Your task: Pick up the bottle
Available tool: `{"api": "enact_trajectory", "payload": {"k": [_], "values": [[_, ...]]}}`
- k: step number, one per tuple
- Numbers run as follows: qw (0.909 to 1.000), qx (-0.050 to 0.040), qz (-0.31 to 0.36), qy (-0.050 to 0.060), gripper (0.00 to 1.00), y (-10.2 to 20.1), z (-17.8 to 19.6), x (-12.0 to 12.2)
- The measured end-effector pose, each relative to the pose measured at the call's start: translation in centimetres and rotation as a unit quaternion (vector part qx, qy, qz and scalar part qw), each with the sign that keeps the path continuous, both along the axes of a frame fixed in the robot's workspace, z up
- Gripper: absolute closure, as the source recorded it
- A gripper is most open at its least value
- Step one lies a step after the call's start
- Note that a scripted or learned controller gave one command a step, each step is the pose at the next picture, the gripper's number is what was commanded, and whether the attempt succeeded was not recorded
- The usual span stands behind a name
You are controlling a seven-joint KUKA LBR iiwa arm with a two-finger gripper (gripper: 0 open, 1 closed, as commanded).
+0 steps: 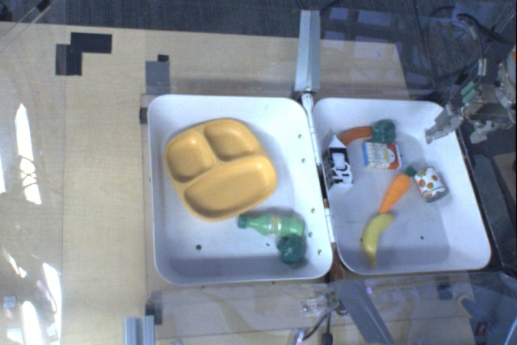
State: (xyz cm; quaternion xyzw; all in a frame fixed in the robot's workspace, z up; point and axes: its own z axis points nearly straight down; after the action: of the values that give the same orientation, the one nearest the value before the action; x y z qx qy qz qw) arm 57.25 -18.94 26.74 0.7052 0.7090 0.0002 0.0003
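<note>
Here the green bottle lies flat, long axis sideways, far left of the tool, whose opening I cannot tell.

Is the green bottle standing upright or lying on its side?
Lying on its side. The bottle stretches lengthwise across the left bin floor, just below the yellow tray.

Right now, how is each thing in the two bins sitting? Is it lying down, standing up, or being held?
Bottle: lying on its side in the left bin, beside the yellow tray, not held.
Yellow tray: flat, right way up.
Banana: lying flat in the right bin.
Carrot: lying flat.
Small can: tipped on its side.
Gripper: over the right bin's far corner, holding nothing.
</note>
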Motion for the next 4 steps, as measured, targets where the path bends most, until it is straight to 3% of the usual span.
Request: {"api": "enact_trajectory", "payload": {"k": [1, 2, 3, 4], "values": [[0.9929, 0.0002, -0.119, -0.001, 0.0, 0.7, -11.4, -8.5], [0.9921, -0.0008, -0.125, -0.004, 0.0, 2.4, 8.1, -8.3], [0.9999, 0.0002, -0.014, 0.0, 0.0, 8.3, -11.3, -5.3], [0.9997, -0.0001, -0.026, -0.002, 0.0, 8.7, -9.6, -1.4]]}}
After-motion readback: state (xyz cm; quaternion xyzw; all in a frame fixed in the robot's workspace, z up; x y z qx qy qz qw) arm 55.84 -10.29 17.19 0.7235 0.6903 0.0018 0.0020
